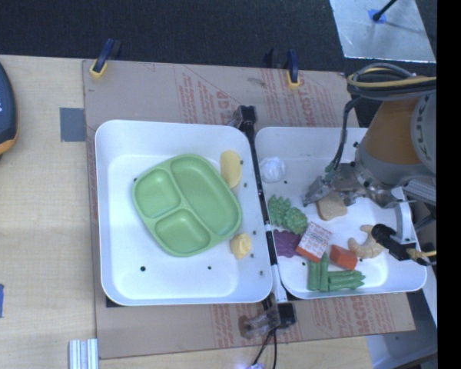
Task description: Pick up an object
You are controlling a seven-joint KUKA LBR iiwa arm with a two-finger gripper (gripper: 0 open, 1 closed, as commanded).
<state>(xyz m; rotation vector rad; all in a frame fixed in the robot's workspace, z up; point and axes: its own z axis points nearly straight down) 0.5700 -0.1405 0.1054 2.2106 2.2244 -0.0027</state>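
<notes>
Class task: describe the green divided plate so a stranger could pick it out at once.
Start at the left white bin. The green plate lies in its middle, flat, with three compartments. Two small yellow pieces sit at its right edge; the plate is far larger, and green.

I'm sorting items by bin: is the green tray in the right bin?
No, the green tray lies in the left bin, with two yellow pieces at its edge.
</notes>
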